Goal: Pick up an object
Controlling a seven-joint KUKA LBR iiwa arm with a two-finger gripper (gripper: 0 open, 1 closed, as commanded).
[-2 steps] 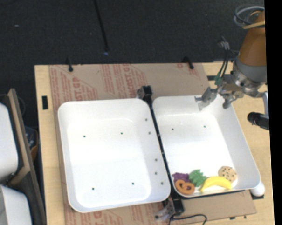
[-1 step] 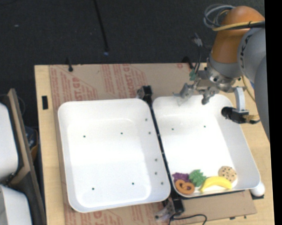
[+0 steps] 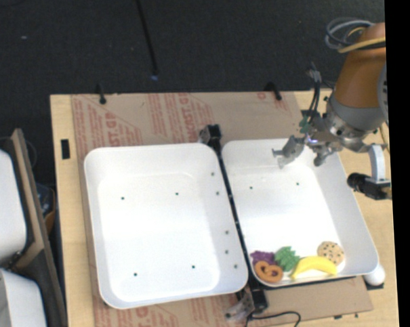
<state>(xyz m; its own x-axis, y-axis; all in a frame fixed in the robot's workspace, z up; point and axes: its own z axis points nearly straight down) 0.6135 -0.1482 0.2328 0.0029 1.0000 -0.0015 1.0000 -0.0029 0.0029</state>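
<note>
Toys (image 3: pixel 299 262) lie at the right bin's (image 3: pixel 329 208) near edge; the gripper (image 3: pixel 301 154) hovers wide apart, holding nothing, over its far end.

The grey arm with its orange band reaches in from the right, gripper (image 3: pixel 302 154) fingers spread apart, holding nothing.

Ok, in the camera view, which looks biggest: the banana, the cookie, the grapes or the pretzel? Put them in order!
Biggest to smallest, as they look from the camera:
1. Banana, the longest.
2. Cookie and pretzel look about the same, so I won't rank them.
3. Grapes, though the pretzel partly hides them, so that's unsure.
</note>
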